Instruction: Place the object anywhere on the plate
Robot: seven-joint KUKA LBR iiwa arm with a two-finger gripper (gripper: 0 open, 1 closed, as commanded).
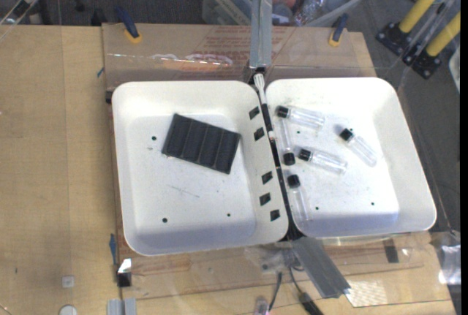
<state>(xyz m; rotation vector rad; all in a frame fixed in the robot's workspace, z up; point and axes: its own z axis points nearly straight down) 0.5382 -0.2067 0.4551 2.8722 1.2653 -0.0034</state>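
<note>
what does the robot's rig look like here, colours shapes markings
Two shallow white bins with rounded corners sit side by side on a wooden bench. The left bin holds a dark, ribbed, rectangular plate. The right bin holds several clear vials with black caps. Small black tabs run along the seam between the bins.

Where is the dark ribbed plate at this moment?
In the camera view the dark ribbed plate lies flat in the left bin, in its upper middle part, apart from the clear vials in the right bin.
</note>
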